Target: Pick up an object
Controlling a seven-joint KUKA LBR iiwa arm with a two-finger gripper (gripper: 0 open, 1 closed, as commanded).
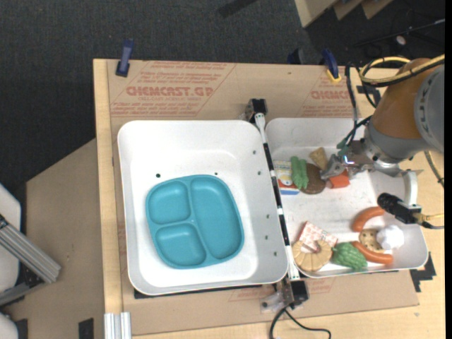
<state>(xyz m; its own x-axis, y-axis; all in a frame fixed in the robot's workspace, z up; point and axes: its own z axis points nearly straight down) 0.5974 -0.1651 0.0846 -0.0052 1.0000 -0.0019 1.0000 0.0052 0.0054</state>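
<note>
On the surface the left bin holds a teal divided plate. In the right bin lie toy foods — a green pickle against a brown round piece, an orange block just beside them, and nearer the front edge a sandwich, a green leafy piece, a sausage and a white ball. The claw sits low over the pickle-and-block cluster, touching or nearly so; I cannot tell how far open it is or whether it holds anything.
</note>
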